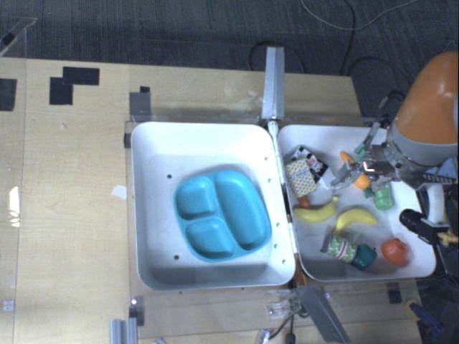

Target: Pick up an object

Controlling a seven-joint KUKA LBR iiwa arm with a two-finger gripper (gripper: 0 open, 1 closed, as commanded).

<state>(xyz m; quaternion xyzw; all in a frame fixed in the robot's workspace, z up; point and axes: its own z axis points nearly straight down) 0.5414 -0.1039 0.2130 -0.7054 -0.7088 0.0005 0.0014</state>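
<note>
Your candidate objects all lie in the right-hand shallow white bin (423, 267). Near its middle you have two yellow toy bananas: one (316, 212) lying close to the bin's left wall, the other (355, 218) curved just to its right, the two near each other but apart. Above the left banana sits a small patterned packet with a black-and-white end (304, 172). Toward the front edge you can see a green-and-white can lying on its side (338, 248), a dark teal block (364, 255) touching its right end, and a round red-orange toy fruit (394, 251) further right. A small green piece (383, 198) and an orange piece (362, 181) lie just under the arm's wrist.

The gripper (351, 169) hangs over the upper middle of that bin, above the bananas and right of the packet. You cannot tell from this angle whether it is parted or closed, and nothing is visibly held.

To your left, the other white bin (150, 192) holds a blue three-compartment plastic tray (222, 215), set at a slant. Both bins rest on the pale wooden worktop (64, 213), and a grey metal post (272, 84) stands behind their join.
</note>
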